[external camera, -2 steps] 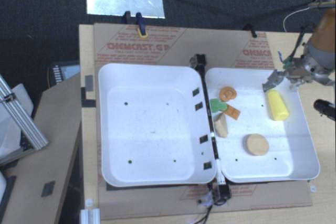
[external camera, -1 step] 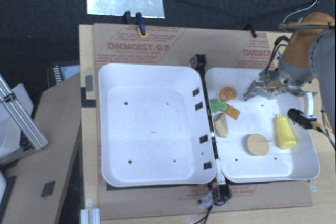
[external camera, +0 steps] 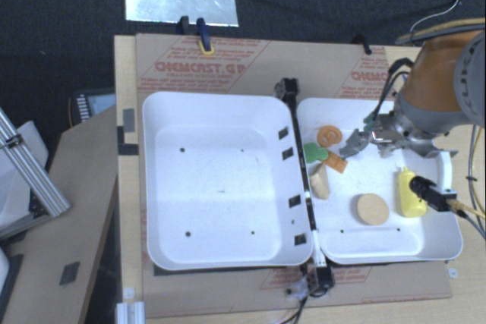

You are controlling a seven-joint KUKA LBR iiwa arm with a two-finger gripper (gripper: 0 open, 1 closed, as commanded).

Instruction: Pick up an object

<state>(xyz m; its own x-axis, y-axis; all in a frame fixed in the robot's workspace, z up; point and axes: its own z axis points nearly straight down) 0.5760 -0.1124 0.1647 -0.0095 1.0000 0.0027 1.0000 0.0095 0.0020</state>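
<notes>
The right bin holds several small objects. An orange ring lies near its back left, with a green piece and a small orange block just in front of it. A beige wedge rests by the divider. A tan round disc lies toward the front, and a yellow object sits to its right. My gripper hangs low over the bin, just right of the orange ring and the orange block. I see nothing held in it.
The left bin stands beside the right one, with a black clip-lined divider between them. The grey arm with its orange band covers the right bin's back right corner. A black part with a cable overlaps the yellow object.
</notes>
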